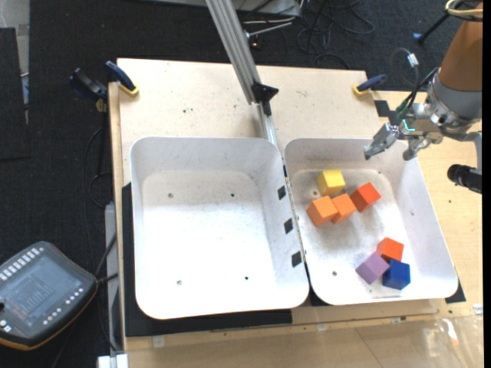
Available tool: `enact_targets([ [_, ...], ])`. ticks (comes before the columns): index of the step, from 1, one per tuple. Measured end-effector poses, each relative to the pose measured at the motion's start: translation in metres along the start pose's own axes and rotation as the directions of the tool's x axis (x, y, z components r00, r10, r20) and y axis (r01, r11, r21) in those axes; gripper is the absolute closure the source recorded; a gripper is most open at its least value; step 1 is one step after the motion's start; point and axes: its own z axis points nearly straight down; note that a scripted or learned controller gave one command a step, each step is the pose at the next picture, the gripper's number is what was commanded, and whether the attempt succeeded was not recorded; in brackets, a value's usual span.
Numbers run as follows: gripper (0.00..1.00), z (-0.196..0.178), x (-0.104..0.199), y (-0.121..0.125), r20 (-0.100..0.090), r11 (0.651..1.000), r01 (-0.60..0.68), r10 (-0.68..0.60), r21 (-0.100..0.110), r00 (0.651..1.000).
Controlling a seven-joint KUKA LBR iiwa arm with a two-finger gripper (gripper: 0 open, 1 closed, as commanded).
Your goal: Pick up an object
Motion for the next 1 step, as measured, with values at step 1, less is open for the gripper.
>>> enact_targets([
  [1, 0.00, -0.0029, 0.0002, 0.0009, 0.002, 1.000, 0.002, -0.002, -0.004, 1.000],
])
